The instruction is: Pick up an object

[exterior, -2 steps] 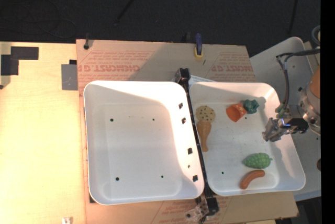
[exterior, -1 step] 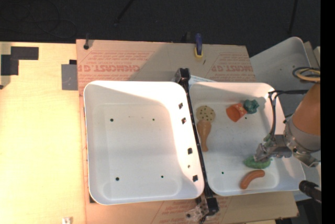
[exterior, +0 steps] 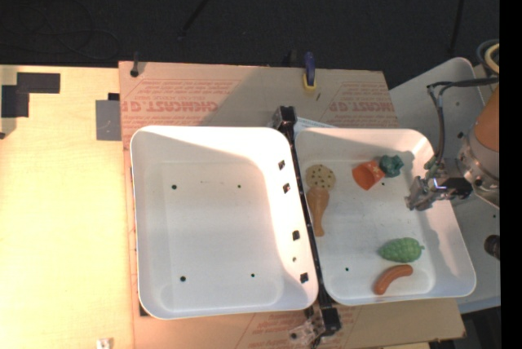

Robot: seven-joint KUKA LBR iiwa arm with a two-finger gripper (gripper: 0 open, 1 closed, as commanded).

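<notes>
Here, pincer point(exterior: 424, 194) hovering over right white plastic bin point(exterior: 444, 290), grip state unclear; approach step; next: descending toward nearby orange-red block point(exterior: 367, 174).

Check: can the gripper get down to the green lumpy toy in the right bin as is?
Probably yes. The gripper sits over the right bin's far-right side, and the green lumpy toy lies just below it in view, uncovered, apart from the orange sausage-shaped toy.
</notes>
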